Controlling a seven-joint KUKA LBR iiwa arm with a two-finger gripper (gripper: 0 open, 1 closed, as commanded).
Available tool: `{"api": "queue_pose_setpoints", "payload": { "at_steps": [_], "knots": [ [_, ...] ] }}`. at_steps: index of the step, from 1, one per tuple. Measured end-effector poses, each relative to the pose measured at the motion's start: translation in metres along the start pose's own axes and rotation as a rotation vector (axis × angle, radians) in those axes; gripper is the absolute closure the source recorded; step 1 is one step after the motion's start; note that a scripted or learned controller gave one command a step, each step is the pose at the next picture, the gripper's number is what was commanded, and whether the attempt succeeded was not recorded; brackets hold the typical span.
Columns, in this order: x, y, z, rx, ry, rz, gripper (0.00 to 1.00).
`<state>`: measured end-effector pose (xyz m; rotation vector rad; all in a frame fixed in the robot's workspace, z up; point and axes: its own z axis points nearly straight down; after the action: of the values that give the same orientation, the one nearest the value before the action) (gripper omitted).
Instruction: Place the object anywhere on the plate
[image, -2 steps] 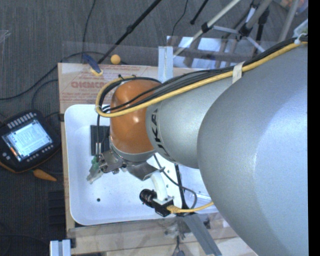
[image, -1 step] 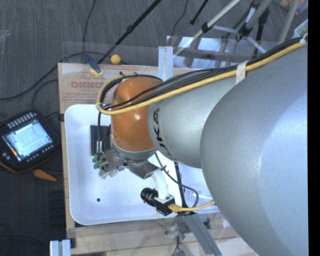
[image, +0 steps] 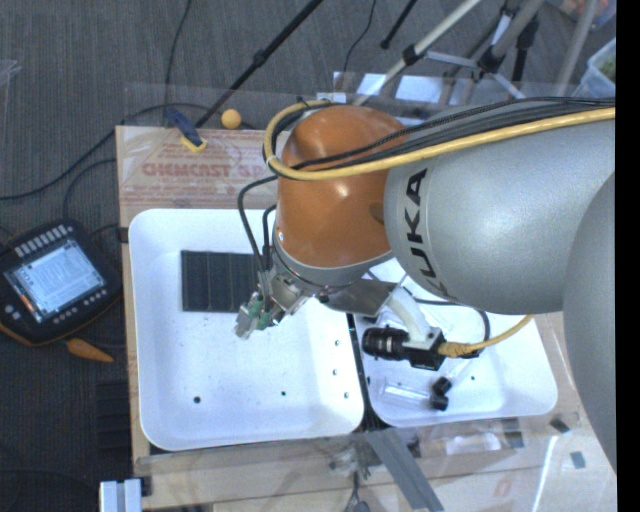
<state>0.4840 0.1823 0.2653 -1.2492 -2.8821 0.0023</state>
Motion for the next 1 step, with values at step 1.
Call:
{"api": "queue_pose_setpoints", "payload": {
  "at_steps": [1],
  "knots": [
    [0.0220,0.0358,0.0431,0.001,0.001,-0.050,1.00]
  ]
}}
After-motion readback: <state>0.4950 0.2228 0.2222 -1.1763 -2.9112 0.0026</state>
